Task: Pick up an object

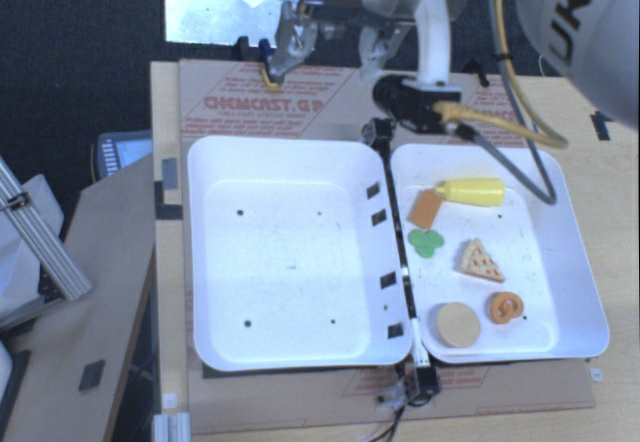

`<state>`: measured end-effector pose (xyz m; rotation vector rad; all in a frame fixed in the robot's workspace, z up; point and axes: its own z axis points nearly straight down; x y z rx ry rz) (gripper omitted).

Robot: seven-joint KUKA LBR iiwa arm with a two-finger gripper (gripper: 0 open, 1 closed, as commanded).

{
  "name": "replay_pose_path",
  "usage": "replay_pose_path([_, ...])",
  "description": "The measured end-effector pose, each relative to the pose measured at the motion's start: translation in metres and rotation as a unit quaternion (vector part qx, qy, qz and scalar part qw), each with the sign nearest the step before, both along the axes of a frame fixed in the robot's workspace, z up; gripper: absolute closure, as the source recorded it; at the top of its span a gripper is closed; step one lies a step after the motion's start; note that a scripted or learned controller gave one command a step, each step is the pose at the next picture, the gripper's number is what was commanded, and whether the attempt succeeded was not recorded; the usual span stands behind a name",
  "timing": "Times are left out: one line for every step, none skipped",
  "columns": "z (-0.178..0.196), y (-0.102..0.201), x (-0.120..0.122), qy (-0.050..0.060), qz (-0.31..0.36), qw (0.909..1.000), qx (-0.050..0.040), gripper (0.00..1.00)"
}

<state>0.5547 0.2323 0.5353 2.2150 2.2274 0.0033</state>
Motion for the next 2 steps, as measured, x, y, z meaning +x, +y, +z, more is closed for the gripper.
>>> replay_pose_path([0.0, 0.0, 0.0, 0.0, 0.0, 1.0, 0.0, 0.0])
replay_pose_path([0.0, 0.0, 0.0, 0.0, 0.0, 1.0, 0.0, 0.0])
